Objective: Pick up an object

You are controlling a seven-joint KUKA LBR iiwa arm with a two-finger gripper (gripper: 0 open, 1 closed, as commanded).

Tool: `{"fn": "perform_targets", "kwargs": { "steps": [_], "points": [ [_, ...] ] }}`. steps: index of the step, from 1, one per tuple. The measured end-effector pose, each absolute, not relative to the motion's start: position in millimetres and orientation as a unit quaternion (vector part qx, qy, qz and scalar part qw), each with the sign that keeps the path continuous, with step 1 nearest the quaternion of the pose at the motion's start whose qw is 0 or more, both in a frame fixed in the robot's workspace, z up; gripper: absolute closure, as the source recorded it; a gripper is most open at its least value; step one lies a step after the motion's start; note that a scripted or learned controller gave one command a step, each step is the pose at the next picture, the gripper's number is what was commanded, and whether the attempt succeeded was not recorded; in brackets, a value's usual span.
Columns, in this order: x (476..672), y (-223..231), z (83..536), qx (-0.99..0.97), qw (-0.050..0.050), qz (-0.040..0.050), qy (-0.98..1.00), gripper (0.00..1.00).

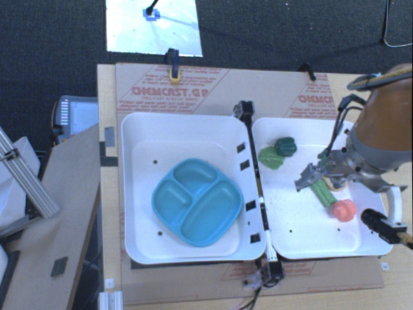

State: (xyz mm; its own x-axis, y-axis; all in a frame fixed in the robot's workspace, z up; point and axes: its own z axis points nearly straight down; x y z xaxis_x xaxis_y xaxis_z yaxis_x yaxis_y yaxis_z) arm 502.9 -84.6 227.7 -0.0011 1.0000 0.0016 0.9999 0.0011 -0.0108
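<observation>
In the right bin (303, 237) lies a toy with a light green stalk (322, 193) and a pink-red end (344, 210). My gripper (308, 177) hangs over the stalk's upper end, close to it or touching it; nothing shows held in it. Further back in the same bin sit a dark green toy (286, 146) and, against it, a light green piece (271, 158), both left of and behind the gripper. The grey and orange arm (387, 124) covers the bin's right side.
The left bin (139, 237) holds a blue divided plate (197, 201). A black divider rail (253, 173) runs between the bins. A dark part (381, 225) sticks out near the right bin's front right corner. Bare white floor shows at the right bin's front left.
</observation>
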Motion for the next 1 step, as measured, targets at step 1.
{"fn": "perform_targets", "kwargs": {
  "steps": [1],
  "points": [
    [505.5,-84.6,233.4,-0.706,-0.001,-0.0007,-0.708,0.0]
  ]
}}
